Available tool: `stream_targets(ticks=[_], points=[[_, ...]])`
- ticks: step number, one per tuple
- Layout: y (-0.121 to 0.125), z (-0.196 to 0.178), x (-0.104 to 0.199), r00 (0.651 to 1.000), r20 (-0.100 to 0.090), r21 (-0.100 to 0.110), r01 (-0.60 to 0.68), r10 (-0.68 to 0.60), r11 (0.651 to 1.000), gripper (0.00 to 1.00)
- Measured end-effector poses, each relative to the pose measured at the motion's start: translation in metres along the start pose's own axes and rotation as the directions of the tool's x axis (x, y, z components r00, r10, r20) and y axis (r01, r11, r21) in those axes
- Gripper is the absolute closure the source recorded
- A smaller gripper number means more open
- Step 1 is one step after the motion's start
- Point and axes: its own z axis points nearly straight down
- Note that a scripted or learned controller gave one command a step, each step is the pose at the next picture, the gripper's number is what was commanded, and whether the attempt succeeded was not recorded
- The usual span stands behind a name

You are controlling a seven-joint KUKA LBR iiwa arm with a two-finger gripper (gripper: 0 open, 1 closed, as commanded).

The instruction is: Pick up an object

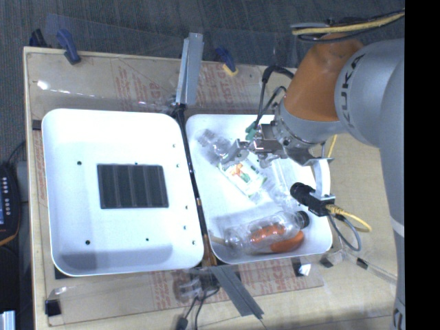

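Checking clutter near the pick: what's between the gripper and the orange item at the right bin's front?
Camera view: a white packet and clear plastic wrap lie between gripper and orange item.

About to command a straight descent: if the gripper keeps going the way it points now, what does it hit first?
Most likely the white packet lying under the gripper in the right bin. A clear plastic piece sits close beside it, and depth is hard to judge from this slant.

The setting is a robotics lab or test cell. A grey industrial arm [357,88] with exposed cabling reaches over a plywood bench [41,81] carrying two white bins [62,184], with blue clamps [67,45] fixing clear sheeting to the bench edge.
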Motion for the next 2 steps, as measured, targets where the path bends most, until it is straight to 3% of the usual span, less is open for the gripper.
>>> stream_targets(ticks=[1,2], points=[[0.032,0.09,-0.025,1.0,0.01,-0.034,0.016,-0.016,0.999,0.0],[0.015,0.039,-0.002,0.962,0.003,-0.005,0.272,-0.272,0.962,0.0]])
